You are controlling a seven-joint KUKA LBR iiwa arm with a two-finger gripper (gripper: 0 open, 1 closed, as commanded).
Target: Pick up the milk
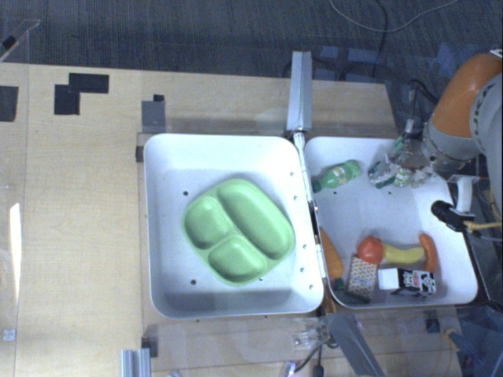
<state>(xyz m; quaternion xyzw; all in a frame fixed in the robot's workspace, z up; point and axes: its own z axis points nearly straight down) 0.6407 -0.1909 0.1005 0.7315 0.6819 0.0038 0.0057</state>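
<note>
The milk (407, 280) is a small white carton with black cow patches. It lies on its side near the front edge of the right bin (452, 234), just below a yellow banana (402, 254). My gripper (401, 173) hangs at the bin's back right, well behind the milk and apart from it. Its fingers (383, 173) stand open and hold nothing.
Around the milk lie a red tomato (369, 249), a red sausage (428, 251), a checkered box (361, 273) and an orange carrot (332, 259). A green bottle (338, 173) lies at the back left of this bin. The left bin (165, 289) holds a green divided plate (238, 230).
</note>
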